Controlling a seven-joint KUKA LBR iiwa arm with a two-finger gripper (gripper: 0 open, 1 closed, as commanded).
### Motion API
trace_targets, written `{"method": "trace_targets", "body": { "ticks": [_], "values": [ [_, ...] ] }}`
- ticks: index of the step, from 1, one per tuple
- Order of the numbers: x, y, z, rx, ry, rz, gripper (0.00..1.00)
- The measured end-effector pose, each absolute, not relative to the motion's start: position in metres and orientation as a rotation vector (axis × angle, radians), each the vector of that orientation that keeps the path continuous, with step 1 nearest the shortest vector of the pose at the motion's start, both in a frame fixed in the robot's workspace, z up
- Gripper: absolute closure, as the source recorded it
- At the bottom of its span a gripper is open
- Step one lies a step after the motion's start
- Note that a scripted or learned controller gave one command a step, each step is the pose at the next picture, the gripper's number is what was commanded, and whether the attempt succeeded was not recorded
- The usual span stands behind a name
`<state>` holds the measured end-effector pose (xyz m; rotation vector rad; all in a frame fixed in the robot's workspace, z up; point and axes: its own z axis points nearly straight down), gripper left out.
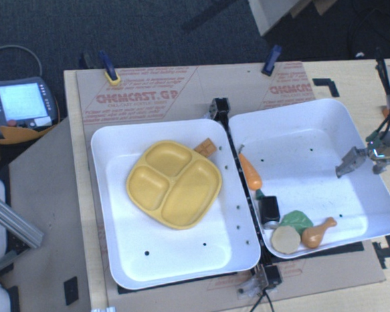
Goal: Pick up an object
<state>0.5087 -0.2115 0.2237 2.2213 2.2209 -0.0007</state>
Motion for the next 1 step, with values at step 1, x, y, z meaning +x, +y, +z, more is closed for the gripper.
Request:
{"method": "trace_targets", "body": {
  "ticks": [1],
  "values": [
    [0.5067,-0.2063,0.1607,2.227,2.227,-0.005,0.0]
  ]
}}
